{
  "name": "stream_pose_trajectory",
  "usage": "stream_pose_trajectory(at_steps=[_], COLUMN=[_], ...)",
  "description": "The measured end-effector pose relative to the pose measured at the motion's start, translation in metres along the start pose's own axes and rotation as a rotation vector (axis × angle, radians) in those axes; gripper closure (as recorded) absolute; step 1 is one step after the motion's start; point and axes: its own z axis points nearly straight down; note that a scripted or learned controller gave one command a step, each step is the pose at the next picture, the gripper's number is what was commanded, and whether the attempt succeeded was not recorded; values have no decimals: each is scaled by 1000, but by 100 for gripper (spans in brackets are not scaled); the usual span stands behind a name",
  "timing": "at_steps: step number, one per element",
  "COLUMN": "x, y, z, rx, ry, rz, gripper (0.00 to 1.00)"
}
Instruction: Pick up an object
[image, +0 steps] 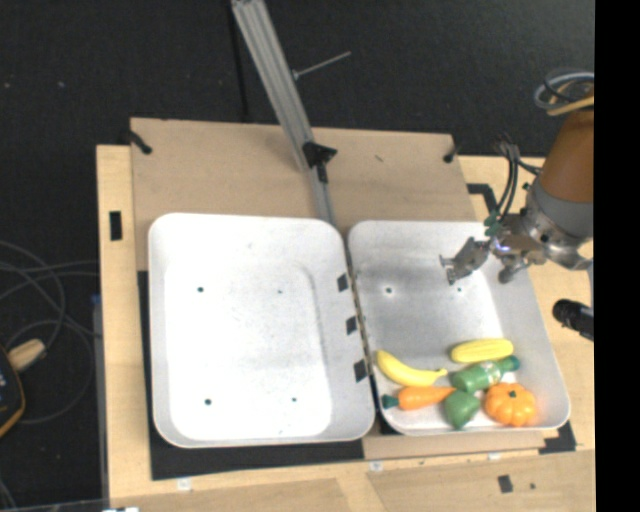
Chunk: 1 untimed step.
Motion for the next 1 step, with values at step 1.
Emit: stream_pose_trajectory(at_steps=[1], x=[16], y=[-54], z=[140], rx=[1], ry=[2], rz=[-6], gripper=[0])
